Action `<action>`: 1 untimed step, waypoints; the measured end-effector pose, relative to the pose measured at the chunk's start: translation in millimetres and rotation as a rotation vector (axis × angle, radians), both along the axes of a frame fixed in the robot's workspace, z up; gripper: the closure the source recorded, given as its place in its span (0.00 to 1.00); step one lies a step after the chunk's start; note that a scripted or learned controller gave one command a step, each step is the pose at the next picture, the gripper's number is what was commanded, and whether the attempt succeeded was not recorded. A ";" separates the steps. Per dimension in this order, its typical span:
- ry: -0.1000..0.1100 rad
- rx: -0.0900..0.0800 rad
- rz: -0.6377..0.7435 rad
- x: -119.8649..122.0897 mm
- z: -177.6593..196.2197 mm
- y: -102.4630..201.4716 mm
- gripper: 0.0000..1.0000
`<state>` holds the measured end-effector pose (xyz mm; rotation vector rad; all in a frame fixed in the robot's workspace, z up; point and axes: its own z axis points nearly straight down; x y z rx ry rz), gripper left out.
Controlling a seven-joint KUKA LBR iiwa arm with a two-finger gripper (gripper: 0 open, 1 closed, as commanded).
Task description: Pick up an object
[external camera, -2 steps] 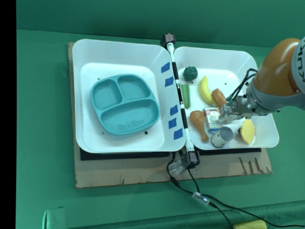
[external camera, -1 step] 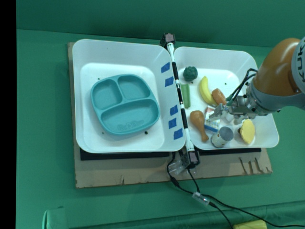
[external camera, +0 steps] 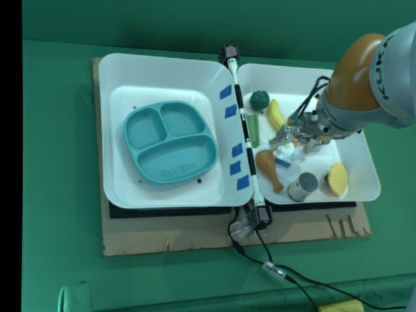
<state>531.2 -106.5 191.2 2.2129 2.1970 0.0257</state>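
Cables (external camera: 286, 279) are trailing across the worktop (external camera: 58, 142) nearest the camera. Inside the right bin (external camera: 364, 174), the pincer (external camera: 291, 137) is hanging low over a small white-and-blue packet (external camera: 284, 155); I cannot tell whether it has hold of anything, so nothing is looking lifted. A banana (external camera: 276, 114), drumstick (external camera: 268, 166) and can (external camera: 303, 186) are crowding close.

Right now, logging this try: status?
Gripper low in right bin, nothing seen gripped. Banana, drumstick, can crowd close.
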 end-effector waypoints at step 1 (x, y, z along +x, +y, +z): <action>-0.015 -0.004 -0.004 -43.8 0.1 1.2 0.00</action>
